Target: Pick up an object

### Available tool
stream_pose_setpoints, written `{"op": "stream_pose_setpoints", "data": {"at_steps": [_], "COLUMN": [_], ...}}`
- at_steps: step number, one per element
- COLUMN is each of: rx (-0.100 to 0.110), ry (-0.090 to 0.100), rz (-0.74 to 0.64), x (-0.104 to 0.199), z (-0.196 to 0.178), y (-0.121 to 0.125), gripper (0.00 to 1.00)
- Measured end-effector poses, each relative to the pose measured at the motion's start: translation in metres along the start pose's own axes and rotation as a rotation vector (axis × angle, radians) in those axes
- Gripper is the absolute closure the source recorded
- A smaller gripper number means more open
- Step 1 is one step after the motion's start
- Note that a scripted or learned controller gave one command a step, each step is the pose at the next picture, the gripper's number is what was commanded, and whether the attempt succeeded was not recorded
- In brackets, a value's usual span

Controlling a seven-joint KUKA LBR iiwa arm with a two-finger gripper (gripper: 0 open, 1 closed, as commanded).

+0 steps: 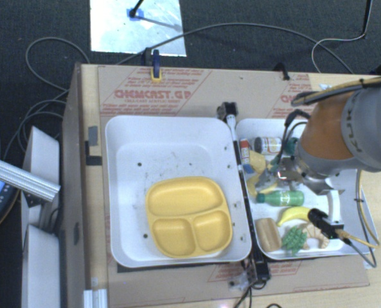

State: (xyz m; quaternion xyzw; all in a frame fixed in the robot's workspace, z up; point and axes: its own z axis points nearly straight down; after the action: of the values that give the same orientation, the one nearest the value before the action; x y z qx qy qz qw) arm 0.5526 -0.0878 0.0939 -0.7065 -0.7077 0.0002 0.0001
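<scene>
my gripper hangs just above the green bottle; i cannot tell its opening, so i'd descend straight, centred.

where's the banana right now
The banana lies in the right bin, toward its near edge, just below the green bottle and above the green bumpy toy.

A shiny silver foil sheet lies at upper left; black cables loop across the dark carpet floor.
</scene>
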Motion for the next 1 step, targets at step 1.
{"op": "stream_pose_setpoints", "data": {"at_steps": [1], "rx": [-0.002], "ry": [0.000], "rz": [-0.001], "x": [-0.0049], "z": [0.0094], "y": [0.0469], "gripper": [0.00]}}
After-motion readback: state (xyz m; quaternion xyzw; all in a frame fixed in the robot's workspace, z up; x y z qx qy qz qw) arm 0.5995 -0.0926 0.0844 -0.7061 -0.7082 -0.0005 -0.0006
